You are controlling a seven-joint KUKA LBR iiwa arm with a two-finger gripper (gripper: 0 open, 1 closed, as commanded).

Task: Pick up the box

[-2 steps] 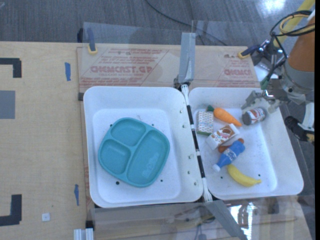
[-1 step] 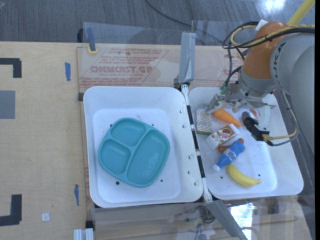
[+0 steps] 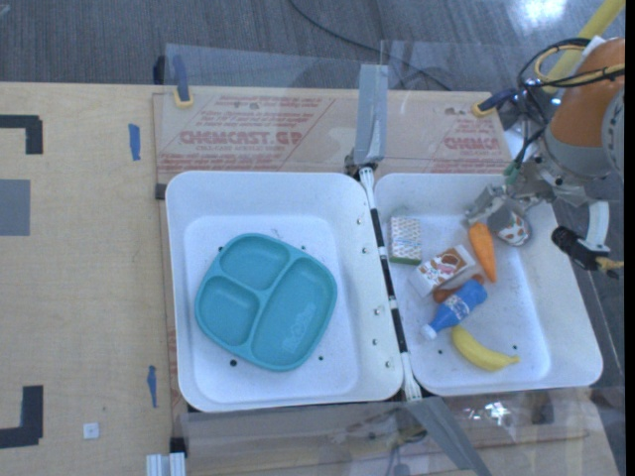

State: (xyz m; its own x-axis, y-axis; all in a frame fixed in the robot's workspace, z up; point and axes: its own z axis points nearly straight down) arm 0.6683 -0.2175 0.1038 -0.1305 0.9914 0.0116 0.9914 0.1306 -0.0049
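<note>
- Target location: the box (image 3: 404, 238), small and pale green, lies in the right bin (image 3: 568, 365), in that bin's upper left part, just beside the divider between the two bins.
- Neighbours: a red-and-white carton (image 3: 445, 269) lies near the box, lower right of it. An orange carrot (image 3: 482, 251), a blue bottle (image 3: 456, 308) and a banana (image 3: 484, 350) lie further right and lower in the frame.
- Gripper location: the gripper (image 3: 501, 211) hangs over the upper right part of the right bin, near the top end of the carrot and well apart from the box.
- Risk 1, wrong object: the carton is also box-shaped and lies between the gripper and the box. A descent short of the target would likely close on the carton or the carrot.
- Risk 2, wall contact: the box sits close to the bin's left wall. A grasp aligned across the wall probably leaves no room on that side, and the box would be pushed, not gripped.
- Risk 3, slip: the box appears to lie flat and low, so a shallow descent may pinch only its top edge and lose it on the lift.
- Gripper state: how far it is open cannot be told from this view. Nothing is seen held in it, and whether it touches the carrot cannot be told.
- Left bin (image 3: 189, 266): it holds a teal divided plate (image 3: 266, 300), not involved in the task.
</note>
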